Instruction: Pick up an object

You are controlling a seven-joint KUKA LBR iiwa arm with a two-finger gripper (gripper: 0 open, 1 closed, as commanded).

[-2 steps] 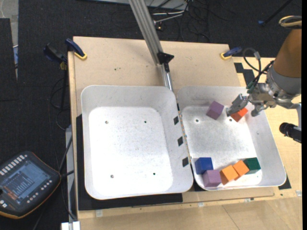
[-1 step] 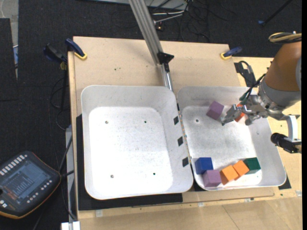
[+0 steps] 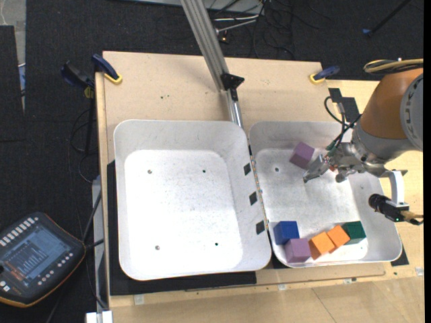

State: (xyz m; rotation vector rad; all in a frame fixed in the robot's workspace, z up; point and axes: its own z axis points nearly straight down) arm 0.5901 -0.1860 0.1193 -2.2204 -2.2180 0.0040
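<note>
Hanging over the right bin (image 3: 387,247), the gripper (image 3: 322,169) shows two metal fingers (image 3: 314,174) that point toward nine o'clock, with a narrow gap between their tips; we see them slightly parted and nothing lying between them. We find the nearest object, a pale purple block (image 3: 302,155), just beside the fingertips at about ten o'clock from them, apart from the metal as far as we can tell, resting tilted on the bin floor near the bin's upper middle.

Toward six o'clock from the gripper, along the bin's lower edge, we count four more blocks in a loose row: a blue block (image 3: 286,232) at the left end, a second purple block (image 3: 297,249) just below it, an orange block (image 3: 326,240) beside that, and a green block (image 3: 353,232) at the right end, touching or nearly touching the orange one.

We see the arm (image 3: 397,110) entering from three o'clock, its orange band above the grey wrist. At nine o'clock from the right bin sits the left bin (image 3: 128,180). A control pendant (image 3: 34,258) lies on the dark floor at about eight o'clock.
</note>
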